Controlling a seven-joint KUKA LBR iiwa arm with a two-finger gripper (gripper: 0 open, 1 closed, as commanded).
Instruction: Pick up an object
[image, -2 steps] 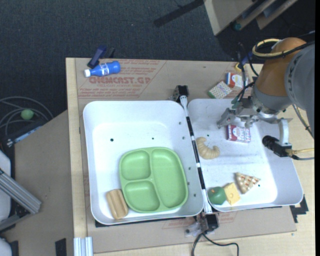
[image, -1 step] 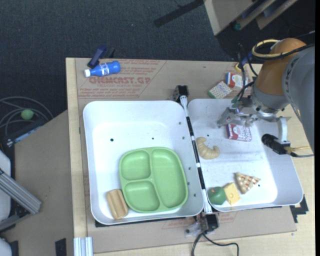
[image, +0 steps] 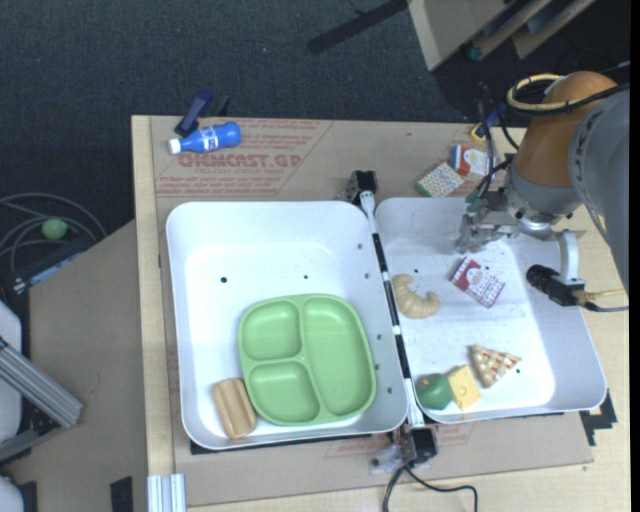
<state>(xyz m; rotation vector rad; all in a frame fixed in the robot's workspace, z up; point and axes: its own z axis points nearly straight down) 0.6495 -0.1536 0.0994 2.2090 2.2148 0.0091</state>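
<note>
Over in the left bin (image: 190, 300) a green tray (image: 305, 358) and a bread slice (image: 233, 407) are sitting untouched. In the right bin (image: 560, 350) the croissant (image: 415, 297), the red packet (image: 478, 281) and the pizza wedge (image: 494, 364) are all lying free, so nothing's picked yet. I'm hanging my claw (image: 478, 232) at the far side, just beyond the packet, honestly can't tell its state. Far wall's close; plenty of room nearer.
</note>
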